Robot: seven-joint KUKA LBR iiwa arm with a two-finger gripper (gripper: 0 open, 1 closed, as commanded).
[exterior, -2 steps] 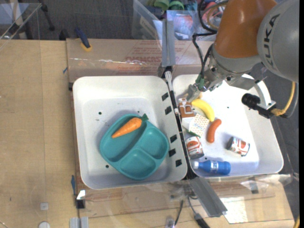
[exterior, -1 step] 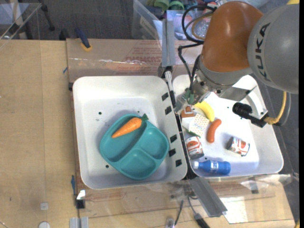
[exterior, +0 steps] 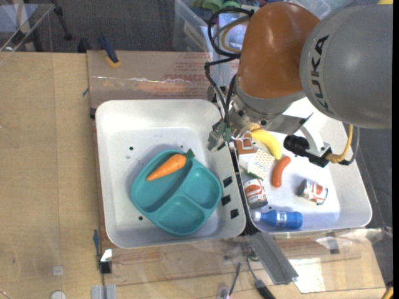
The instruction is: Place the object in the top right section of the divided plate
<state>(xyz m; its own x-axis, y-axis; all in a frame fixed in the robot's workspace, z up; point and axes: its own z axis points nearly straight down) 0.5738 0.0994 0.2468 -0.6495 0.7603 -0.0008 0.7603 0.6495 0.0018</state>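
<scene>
Two white bins sit side by side, and we find the teal divided plate (exterior: 177, 195) in the left bin (exterior: 112, 167), toward the lower centre of the frame. A toy carrot (exterior: 167, 166) lies in the plate's upper section, its long axis running from lower left to upper right, green top toward the right.

The gripper (exterior: 225, 136) hangs over the wall between the bins, at the frame's centre. The carrot lies to its left and slightly below, near but not touching. We cannot tell how the gripper is set; the wrist and orange band cover most of it, and we see nothing held beneath it.

The right bin (exterior: 349, 213) carries a banana (exterior: 269, 143), a sausage (exterior: 278, 170), a small carton (exterior: 260, 164), a can (exterior: 254, 193), a second can (exterior: 312, 192) and a blue bottle (exterior: 280, 218). Part of this bin's upper area is hidden by the arm.

We judge the carrot already rests in or near the target section, though the plate's rotation makes "top right" uncertain.
</scene>
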